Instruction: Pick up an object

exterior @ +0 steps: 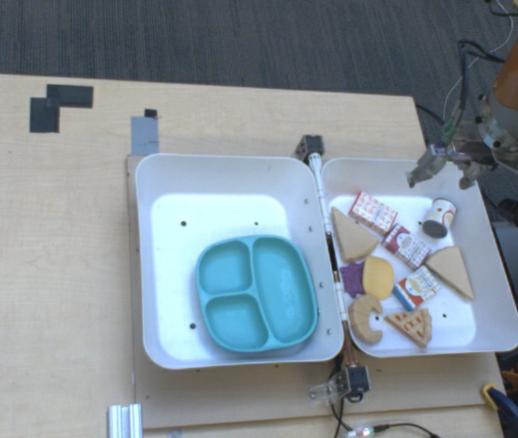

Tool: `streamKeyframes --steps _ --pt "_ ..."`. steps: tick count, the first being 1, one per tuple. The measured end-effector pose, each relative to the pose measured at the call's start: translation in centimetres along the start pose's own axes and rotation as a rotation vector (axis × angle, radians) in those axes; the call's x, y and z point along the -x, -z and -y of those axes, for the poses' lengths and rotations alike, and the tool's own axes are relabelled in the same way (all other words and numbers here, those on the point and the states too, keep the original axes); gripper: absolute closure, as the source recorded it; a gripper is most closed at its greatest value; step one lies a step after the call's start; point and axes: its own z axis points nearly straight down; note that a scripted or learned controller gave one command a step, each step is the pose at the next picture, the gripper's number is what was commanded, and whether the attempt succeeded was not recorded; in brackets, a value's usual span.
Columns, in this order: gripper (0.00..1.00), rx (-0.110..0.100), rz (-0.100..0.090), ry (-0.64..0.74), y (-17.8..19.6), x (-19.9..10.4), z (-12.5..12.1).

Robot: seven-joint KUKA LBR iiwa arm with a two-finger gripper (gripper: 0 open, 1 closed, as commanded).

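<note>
The right bin [505, 313] holds several toy foods. Among them are a red-and-white box [373, 213], a tan wedge [353, 235], a small can [439, 217], a yellow piece [378, 277], a pizza slice [411, 326] and a bitten cookie [365, 319]. My gripper [443, 173] hangs over the bin's far right corner, above and just behind the can. Its fingers are spread open with nothing between them.
A teal divided plate [257, 292] lies in the left bin [172, 208]. In the right bin there are also a tan triangle [450, 270], a second red box [408, 245], a purple piece [351, 277] and a small carton [420, 287]. Cables hang at the far right.
</note>
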Motion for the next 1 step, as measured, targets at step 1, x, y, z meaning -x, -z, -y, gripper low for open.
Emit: streamKeyframes --steps 1 --pt "0.00 -0.005 -0.001 0.000 -12.35 -0.13 -1.12"
